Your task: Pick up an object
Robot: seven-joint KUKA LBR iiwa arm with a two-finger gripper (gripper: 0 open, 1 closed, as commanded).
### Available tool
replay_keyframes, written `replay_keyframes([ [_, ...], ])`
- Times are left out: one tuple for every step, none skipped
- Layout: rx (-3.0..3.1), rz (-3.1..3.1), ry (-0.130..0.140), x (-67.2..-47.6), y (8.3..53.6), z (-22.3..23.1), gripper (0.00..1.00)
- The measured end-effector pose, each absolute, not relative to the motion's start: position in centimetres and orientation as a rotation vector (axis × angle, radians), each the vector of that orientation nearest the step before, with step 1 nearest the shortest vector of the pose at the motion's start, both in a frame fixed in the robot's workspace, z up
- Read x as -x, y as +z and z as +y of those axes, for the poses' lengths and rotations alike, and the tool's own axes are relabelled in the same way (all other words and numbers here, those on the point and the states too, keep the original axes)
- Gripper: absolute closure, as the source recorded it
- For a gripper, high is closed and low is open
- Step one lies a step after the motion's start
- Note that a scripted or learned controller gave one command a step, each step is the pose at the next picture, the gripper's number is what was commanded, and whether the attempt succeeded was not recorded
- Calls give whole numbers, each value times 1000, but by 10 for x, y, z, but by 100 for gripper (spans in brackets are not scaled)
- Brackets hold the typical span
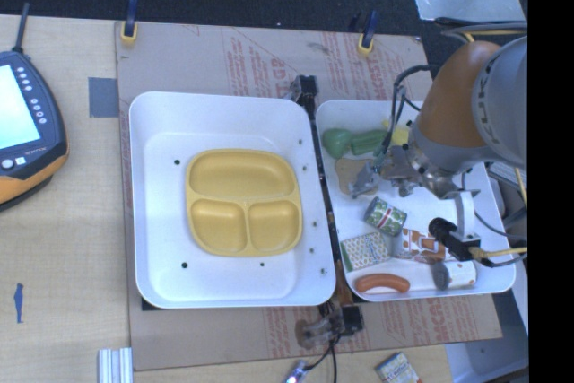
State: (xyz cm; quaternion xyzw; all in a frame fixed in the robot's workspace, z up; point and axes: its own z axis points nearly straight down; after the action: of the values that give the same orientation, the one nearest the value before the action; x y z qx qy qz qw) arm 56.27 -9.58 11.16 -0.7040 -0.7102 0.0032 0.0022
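A cardboard-covered bench [224, 58] carries two white bins. Clutter sits in the right bin [502, 282], at three o'clock, within the gripper's [381, 177] reach; its finger state cannot be told.

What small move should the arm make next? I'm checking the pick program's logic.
Probably a short straight descent. The gripper hangs low in the right white bin, over a grey crumpled item beside the green soft toy, with nothing visibly between its fingers. The small green can lies just toward the bin's near side, so drifting sideways risks nudging it.
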Motion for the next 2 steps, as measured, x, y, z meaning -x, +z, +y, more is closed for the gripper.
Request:
replay_keyframes([
  [2213,-2226,6,-542,91,-104,0],
  [2215,-2224,3,-568,92,-102,0],
])
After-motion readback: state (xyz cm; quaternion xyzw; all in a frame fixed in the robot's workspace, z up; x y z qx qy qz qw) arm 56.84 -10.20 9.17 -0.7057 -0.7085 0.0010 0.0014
